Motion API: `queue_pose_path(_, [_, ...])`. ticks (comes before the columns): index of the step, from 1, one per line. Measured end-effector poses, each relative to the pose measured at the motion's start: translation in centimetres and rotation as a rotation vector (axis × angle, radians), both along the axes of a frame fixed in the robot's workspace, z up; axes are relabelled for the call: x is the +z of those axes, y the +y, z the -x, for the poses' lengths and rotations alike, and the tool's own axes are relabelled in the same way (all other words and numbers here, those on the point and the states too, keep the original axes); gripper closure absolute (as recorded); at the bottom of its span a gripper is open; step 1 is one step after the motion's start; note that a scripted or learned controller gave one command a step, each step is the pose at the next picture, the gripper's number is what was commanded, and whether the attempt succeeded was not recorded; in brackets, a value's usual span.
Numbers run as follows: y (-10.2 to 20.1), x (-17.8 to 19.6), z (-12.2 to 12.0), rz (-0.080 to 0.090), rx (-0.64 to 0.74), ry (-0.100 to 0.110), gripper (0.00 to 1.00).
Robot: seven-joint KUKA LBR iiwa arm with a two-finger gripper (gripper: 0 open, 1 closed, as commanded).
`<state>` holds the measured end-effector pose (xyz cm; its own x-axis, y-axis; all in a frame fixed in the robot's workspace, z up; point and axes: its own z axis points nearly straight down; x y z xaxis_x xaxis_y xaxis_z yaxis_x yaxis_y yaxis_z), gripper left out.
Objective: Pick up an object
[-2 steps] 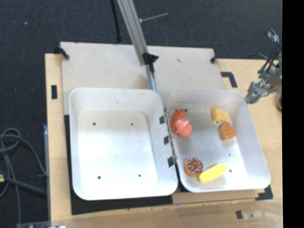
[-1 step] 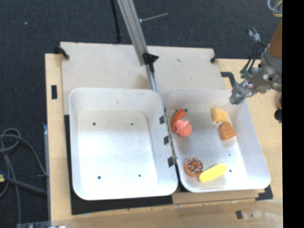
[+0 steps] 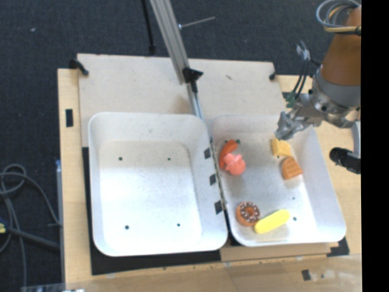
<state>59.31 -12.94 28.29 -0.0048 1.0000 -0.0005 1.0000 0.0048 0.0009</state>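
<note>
The right bin (image 3: 322,181) holds several toy foods. A pink-orange piece (image 3: 231,159) lies near its left wall. A yellow wedge (image 3: 280,147) and an orange waffle-like piece (image 3: 291,168) sit toward the right. A chocolate doughnut (image 3: 247,213) and a yellow banana (image 3: 271,221) lie at the front. My gripper (image 3: 284,131) hangs over the bin's back right part, just above and behind the yellow wedge, its tips close together with nothing seen between them.
The left bin (image 3: 103,181) stands beside the right one. A slanted metal pole (image 3: 173,35) rises from behind the bins' shared edge. The arm's grey wrist and orange band (image 3: 340,59) occupy the upper right. Cables lie on the floor at the left.
</note>
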Motion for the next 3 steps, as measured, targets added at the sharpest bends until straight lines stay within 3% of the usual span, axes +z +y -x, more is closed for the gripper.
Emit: queue_pose_path(3, [13.8, -1.8, 3.9, -0.001, 0.001, 0.0, 1.0])
